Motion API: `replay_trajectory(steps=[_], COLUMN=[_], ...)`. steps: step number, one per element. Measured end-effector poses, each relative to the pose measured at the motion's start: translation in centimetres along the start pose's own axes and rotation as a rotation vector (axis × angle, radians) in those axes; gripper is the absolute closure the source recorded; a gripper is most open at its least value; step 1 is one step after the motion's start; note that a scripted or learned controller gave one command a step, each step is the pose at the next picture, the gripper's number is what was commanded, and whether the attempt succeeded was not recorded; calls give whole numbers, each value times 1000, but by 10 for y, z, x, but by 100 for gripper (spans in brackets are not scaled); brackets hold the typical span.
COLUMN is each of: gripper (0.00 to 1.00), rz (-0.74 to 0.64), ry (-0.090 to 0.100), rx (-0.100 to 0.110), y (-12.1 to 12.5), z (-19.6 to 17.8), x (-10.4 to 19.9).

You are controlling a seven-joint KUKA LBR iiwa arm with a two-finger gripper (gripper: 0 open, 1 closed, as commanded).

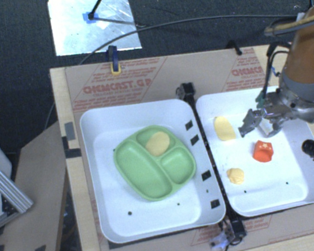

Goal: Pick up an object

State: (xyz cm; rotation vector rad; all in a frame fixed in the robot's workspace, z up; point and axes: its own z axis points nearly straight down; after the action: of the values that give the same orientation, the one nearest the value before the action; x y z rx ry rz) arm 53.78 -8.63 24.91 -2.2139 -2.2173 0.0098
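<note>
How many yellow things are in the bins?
3. One yellow piece sits in the green tray in the left bin. Two lie in the right bin: a longer one near the divider, a small one below it.

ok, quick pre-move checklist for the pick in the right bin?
1. Gripper over the right white bin: ok.
2. Red chunky object lying free, nothing on top: ok.
3. Gripper directly above the red object: not ok, it sits up and aside of it.
4. Pale yellow oblong piece and small yellow lump apart from the red object: ok.
5. Gripper holding anything: cannot tell.
</note>
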Motion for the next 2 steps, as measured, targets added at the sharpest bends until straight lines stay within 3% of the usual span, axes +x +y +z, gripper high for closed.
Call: replay_trajectory(steps=[1,2], gripper=[0,0], rz=[-2,0], ry=[-2,0], rx=[-12,-6], y=[2,-1], z=[-6,55], x=[0,5])
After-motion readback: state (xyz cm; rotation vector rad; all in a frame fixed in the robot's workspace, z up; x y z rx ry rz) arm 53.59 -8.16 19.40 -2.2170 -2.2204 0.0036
